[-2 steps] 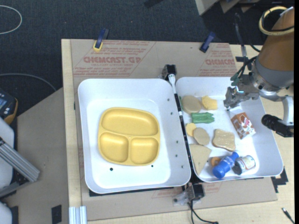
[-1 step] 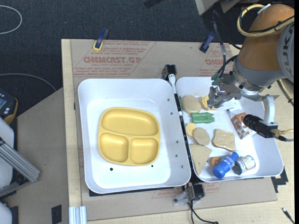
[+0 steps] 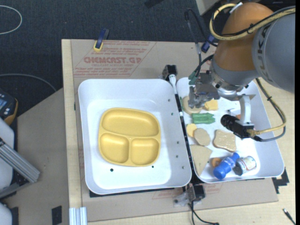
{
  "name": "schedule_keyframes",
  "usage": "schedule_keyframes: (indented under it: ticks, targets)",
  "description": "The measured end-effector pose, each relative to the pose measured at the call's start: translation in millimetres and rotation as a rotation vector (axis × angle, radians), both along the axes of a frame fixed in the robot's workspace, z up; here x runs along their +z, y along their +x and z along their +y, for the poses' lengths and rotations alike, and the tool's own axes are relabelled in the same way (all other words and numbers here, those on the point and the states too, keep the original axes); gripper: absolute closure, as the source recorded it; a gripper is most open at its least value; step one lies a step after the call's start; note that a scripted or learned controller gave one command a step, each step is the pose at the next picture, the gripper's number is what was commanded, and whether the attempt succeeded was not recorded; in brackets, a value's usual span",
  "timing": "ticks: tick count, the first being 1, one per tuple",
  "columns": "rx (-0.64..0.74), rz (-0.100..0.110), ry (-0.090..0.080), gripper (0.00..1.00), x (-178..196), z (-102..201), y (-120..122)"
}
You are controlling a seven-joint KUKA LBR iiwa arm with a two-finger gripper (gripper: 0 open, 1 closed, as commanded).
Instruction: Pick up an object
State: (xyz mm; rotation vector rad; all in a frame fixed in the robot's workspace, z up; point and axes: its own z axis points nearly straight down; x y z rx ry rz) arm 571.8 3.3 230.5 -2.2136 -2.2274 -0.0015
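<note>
Camera view: glossy yellow 3-compartment tray [image 3: 129, 136].

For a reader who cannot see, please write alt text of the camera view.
A grey and orange arm lowers its gripper into the right bin, over toy food beside a green piece. The left bin holds a yellow three-part tray.

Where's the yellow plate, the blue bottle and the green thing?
Yellow plate [image 3: 129, 136]: camera view, middle of the plate, where its dividers meet.
Blue bottle [image 3: 225, 167]: camera view, on its blue body.
Green thing [image 3: 203, 118]: camera view, its middle, just below the tool.
</note>
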Motion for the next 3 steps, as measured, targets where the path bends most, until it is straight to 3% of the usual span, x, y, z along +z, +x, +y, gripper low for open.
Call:
schedule_keyframes:
  ticks: [1,2,3]
  targets:
    - [-0.005,0.004,-0.001,1.0,0.3,8.3,-16.2]
    - [-0.006,-0.002,-0.002,1.0,-0.1,4.1,-9.8]
    - [-0.004,0.004,-0.001,1.0,-13.1,20.2,-9.3]
